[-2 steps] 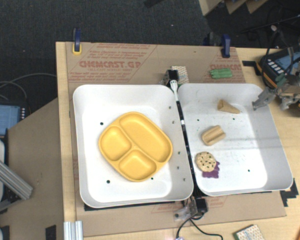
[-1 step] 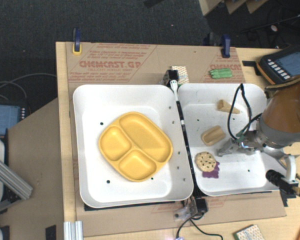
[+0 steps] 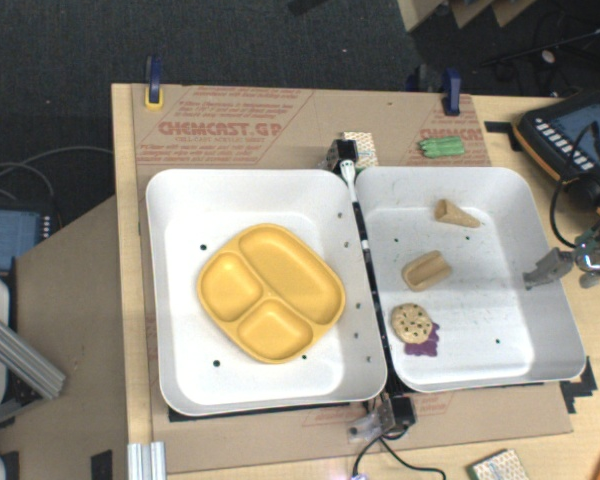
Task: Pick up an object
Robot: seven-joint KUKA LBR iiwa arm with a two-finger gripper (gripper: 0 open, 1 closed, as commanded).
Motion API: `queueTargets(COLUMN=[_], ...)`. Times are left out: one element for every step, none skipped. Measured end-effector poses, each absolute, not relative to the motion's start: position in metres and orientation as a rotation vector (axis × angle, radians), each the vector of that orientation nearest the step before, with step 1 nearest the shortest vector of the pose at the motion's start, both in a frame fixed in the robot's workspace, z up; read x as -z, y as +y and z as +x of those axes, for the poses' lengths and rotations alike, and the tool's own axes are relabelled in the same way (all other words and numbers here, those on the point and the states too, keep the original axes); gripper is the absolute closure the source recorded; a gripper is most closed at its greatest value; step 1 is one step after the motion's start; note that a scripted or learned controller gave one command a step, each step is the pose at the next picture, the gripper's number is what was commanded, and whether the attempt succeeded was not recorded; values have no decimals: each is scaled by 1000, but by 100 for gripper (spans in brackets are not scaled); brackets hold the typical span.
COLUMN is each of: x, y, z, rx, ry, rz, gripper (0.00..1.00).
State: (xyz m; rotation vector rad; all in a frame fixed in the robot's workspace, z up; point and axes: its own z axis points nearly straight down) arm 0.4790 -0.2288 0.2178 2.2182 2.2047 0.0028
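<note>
- White plastic bins, two of them, sit side by side on a cardboard-topped table (image 3: 130, 268): the left bin (image 3: 170, 208) carries one yellow divided plate (image 3: 270, 291), the right bin (image 3: 500, 218) a scatter of small play-food pieces.
- Grey metal at the right bin's right rim marks the end effector (image 3: 546, 268), low near the bin wall and well apart from every piece; whether it is open or closed cannot be told at this size and angle.
- Candidate objects in the right bin number four: one tan wedge (image 3: 456, 213) toward the far wall, one tan bread-like block (image 3: 425, 269) near the middle, one chocolate-chip cookie (image 3: 411, 322), and one purple scrap (image 3: 427, 341) touching the cookie and partly under it.
- Outside the bins, one green item (image 3: 441, 147) lies on the cardboard beyond the right bin.
- Risk one, as a judgement: a closing so close to the bin wall likely catches nothing, or scrapes the rim.
- Risk two: the cookie is flat and overlaps the purple scrap, so a pinch there may slip off or drag both.
- Risk three: the tan block and wedge are small and light, and a slightly off-centre descent may knock them aside rather than seize them.
</note>
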Motion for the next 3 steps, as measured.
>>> queueTargets(x=[-86, -191, -170], y=[-182, -75, -125], z=[477, 545, 523], rx=[4, -18, 4], ry=[2232, 2230, 2219], rz=[2227, 2199, 2227], gripper=[0, 0, 0])
